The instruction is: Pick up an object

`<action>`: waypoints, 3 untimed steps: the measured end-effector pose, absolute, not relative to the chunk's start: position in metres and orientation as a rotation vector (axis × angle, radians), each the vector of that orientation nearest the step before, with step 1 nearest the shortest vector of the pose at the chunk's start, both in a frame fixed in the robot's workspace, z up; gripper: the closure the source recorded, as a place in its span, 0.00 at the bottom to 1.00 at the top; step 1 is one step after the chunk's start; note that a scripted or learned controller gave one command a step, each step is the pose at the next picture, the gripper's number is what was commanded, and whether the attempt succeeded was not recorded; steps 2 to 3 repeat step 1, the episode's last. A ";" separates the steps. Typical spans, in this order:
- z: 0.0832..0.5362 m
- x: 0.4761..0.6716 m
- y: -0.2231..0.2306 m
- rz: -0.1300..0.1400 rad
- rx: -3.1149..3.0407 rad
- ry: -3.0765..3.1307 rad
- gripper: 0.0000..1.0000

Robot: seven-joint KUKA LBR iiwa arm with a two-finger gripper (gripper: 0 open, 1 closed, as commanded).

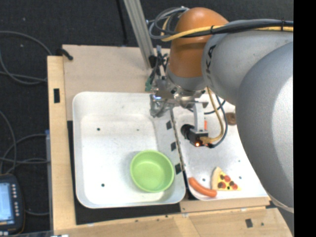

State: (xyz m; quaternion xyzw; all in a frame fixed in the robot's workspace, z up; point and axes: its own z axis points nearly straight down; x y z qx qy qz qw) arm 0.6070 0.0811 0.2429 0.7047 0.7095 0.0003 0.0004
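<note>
Bowl point(152, 170), green, sits upright at the lower right of the left bin point(98, 112), well apart from our gripper point(157, 104), which hangs at upper centre by the ridge between bins. We cannot tell how it is set. We should descend over the bowl's rim and pinch its wall. We count one bowl, one pizza slice point(224, 180), one sausage point(202, 187), two bins.

The grey arm point(256, 83) covers much of the right bin point(232, 157), so you cannot see its far and right walls. The gripper point(157, 105) is too small and dark to read. The handheld screen point(7, 204) is cut off at left.
</note>
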 end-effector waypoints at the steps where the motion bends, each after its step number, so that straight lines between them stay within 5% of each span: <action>1: 0.244 0.607 0.078 -0.002 2.216 2.223 0.00; 3: 0.244 0.607 0.078 -0.002 2.216 2.223 0.00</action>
